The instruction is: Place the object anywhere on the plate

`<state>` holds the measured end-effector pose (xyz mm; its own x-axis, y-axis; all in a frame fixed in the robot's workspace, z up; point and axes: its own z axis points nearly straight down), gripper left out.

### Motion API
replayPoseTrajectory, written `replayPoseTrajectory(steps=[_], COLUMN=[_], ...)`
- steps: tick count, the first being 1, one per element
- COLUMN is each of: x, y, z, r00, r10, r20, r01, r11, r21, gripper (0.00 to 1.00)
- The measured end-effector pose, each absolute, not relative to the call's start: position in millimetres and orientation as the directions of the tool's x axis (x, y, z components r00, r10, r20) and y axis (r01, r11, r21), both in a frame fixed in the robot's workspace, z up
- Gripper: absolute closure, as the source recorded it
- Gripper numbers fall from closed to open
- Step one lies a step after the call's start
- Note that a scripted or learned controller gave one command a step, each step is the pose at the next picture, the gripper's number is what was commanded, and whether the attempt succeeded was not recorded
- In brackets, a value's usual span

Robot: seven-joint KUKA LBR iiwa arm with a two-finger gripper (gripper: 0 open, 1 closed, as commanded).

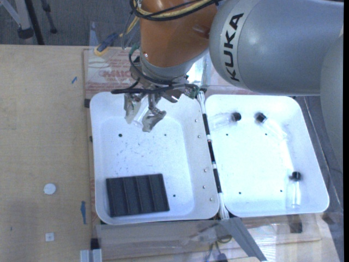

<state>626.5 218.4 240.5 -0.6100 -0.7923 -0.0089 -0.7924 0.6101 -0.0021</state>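
Well apart, hand [143, 115] (fingers parted) hovers above dark ridged plate [136, 194].

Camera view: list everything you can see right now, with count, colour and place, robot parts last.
bins: two, white, side by side on the bench.
ridged slab: one, dark grey, near-left corner of the left bin.
small knobs: three, black, in the right bin, two near its far wall, one near its right wall.
disc: one, white, on the bench left of the bins.
bench: one, tan.
arm: one, grey with orange band, reaching in from the right.
gripper: one, metallic, above the left bin's far end.
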Motion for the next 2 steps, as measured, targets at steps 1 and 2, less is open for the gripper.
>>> replayPoseTrajectory(steps=[1, 2], x=[652.5, 586.5], y=[215, 210], z=[174, 215], r00=[-0.278, -0.066], r10=[-0.961, -0.998], r20=[-0.005, -0.004], r01=[-0.961, -0.998], r11=[0.278, 0.066], r21=[0.000, -0.001], gripper=[1.00, 1.00])
